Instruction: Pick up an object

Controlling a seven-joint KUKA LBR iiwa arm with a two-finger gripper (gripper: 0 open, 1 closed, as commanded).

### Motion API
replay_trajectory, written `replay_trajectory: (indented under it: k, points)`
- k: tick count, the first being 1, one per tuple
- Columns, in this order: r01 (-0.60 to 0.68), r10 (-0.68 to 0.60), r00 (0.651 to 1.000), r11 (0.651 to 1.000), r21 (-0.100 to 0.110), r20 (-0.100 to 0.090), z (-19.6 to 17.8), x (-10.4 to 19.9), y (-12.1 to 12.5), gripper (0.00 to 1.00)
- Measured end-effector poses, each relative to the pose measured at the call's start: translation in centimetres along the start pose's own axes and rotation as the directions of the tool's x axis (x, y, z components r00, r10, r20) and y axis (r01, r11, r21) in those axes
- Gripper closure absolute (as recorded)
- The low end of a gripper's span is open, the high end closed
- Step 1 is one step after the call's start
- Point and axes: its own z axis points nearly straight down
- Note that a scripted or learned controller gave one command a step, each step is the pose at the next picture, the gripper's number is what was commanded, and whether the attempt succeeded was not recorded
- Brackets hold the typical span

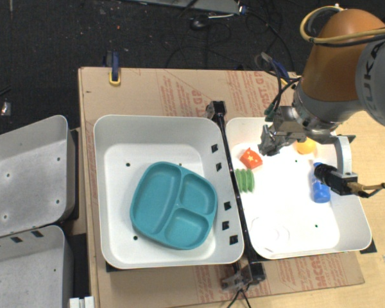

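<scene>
In the right bin (295,236) lie a small orange-red block (251,158), a green ridged piece (245,180), a yellow object (305,147) partly hidden under the wrist, and a blue object (320,191). My gripper (269,147) hangs low over the bin's upper part, just right of the orange-red block and left of the yellow object. Nothing is seen between its fingers.
The left bin (115,140) holds a teal divided plate (173,205). A black divider with clips runs between the bins. Two white lids lie at the far left. Bare bin floor spreads across the lower half of the right bin.
</scene>
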Motion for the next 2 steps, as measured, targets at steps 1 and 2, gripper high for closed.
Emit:
replay_trajectory:
  k: [1,2]
  points:
    - [0.0,0.0,1.0,1.0,0.001,0.0,0.9,5.6,0.3,1.0]
    - [0.0,0.0,1.0,1.0,0.001,0.0,1.6,11.6,-0.2,1.0]
